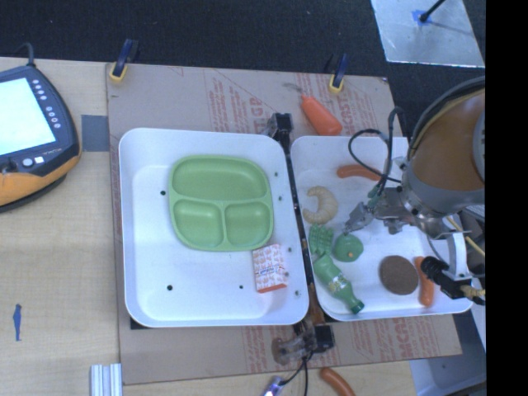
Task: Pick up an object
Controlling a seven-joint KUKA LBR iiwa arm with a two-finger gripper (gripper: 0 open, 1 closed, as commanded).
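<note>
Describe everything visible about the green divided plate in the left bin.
The green divided plate is pale green, plastic-looking and rounded-rectangular, with one long compartment along its far side and two smaller ones nearer the camera. It lies flat and upright in the left bin, toward the far right part. No food shows in it. A small red-and-white packet lies at its near right corner.

The left bin (pixel 136 246) is offering the widest free room: bare white floor is lying along its left side and lower left, while a green divided plate (pixel 221 201) is taking up its upper middle and a small red-printed packet (pixel 269 268) is sitting at lower right. The right bin (pixel 330 150) is crowding up. A croissant (pixel 321 205), green bottle (pixel 336 280), green round piece (pixel 348 247), brown disc (pixel 399 275) and two orange sausages (pixel 356 172) (pixel 426 285) are leaving narrow lanes, and the arm (pixel 445 151) is covering its right side.
</note>
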